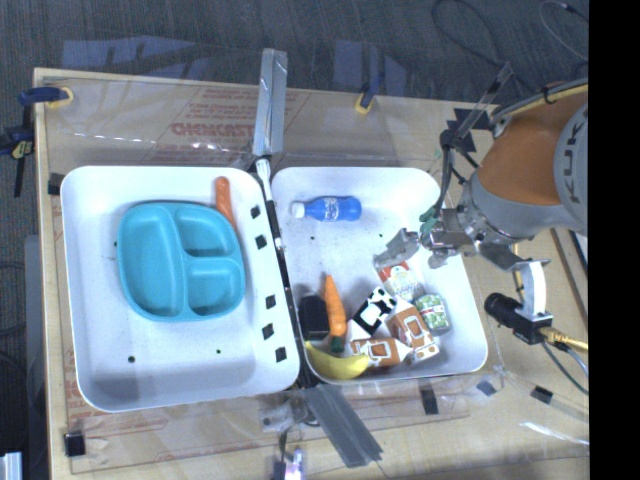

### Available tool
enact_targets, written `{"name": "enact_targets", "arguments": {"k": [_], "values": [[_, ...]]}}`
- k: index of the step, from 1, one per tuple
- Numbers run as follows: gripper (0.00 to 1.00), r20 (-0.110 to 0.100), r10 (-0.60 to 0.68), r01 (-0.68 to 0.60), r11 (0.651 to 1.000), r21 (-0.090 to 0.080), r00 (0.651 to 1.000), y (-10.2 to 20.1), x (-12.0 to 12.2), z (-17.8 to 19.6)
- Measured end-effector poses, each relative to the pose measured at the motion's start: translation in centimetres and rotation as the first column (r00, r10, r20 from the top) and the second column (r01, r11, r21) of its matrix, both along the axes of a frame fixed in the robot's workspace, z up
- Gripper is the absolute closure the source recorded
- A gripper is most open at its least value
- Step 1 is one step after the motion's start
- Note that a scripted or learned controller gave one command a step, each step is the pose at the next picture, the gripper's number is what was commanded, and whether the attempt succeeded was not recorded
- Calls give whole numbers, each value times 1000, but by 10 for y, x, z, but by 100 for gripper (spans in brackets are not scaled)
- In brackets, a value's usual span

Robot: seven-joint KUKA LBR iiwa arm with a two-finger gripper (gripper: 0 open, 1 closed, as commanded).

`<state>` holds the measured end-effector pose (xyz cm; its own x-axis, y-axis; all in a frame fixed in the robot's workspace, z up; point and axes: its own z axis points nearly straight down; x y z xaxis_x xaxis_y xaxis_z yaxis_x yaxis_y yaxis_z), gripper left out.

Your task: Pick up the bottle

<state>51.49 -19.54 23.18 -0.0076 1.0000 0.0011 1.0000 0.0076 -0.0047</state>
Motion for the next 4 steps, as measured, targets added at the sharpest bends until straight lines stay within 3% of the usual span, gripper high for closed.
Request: {"name": "enact_targets", "arguments": {"k": [1, 2, 3, 4], "values": [[0, 1, 3, -3, 1000, 0, 1000, -4, 67, -14], [0, 0, 54, -54, 999, 0, 999, 7, 113, -111], [0, 3, -146, 146, 989, -1, 989, 25, 142, -117], [0, 3, -164, 164, 987, -1, 987, 51, 120, -12]]}}
